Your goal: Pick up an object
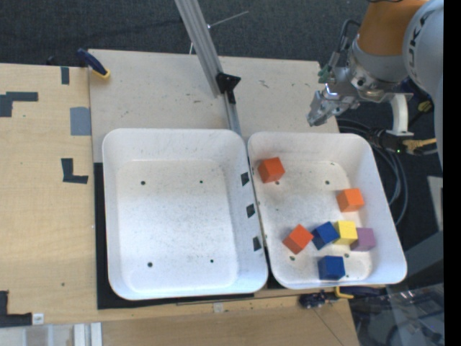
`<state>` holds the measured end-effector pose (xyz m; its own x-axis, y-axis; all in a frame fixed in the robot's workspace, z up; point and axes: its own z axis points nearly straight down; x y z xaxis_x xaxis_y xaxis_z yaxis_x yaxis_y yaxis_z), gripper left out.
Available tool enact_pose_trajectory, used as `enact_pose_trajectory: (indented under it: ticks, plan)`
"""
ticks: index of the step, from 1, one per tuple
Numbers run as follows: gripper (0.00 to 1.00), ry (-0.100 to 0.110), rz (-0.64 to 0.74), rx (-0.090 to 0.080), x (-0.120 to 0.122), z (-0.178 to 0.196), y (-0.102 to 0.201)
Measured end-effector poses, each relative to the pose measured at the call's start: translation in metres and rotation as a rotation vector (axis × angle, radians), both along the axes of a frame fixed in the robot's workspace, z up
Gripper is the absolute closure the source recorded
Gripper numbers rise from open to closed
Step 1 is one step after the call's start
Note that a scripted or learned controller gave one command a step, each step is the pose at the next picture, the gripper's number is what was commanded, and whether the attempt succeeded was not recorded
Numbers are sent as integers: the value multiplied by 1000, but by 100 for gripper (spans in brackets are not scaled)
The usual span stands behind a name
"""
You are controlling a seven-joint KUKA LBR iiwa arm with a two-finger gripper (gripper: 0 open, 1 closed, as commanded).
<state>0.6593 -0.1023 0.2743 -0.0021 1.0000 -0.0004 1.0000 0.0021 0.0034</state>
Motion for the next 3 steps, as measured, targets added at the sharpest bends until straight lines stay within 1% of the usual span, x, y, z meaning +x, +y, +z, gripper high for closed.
enact_pose_trajectory:
  ticks: [1,2,3]
  plan:
    - [100,6,4,1,-3,-21,57]
    - [100,7,4,2,-8,-39,112]
    - [100,4,5,2,-7,-32,171]
